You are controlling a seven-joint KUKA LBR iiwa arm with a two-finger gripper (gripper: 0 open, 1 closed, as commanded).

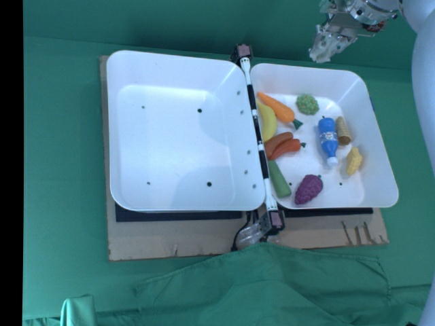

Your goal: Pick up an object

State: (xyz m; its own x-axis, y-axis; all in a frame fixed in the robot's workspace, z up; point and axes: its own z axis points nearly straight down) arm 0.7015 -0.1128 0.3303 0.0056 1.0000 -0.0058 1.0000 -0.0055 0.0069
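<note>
Approach step: metal two-finger gripper [329, 48] hovers over right white bin's [380, 182] far edge, fingers' state unreadable; next, descend onto the blue plastic bottle [328, 140].

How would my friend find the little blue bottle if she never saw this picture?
Look in the right bin, the one full of toy food. Near its middle lies the blue bottle, white cap toward the front edge, between the orange carrots and two yellow corn pieces. It is the only blue thing there.
</note>
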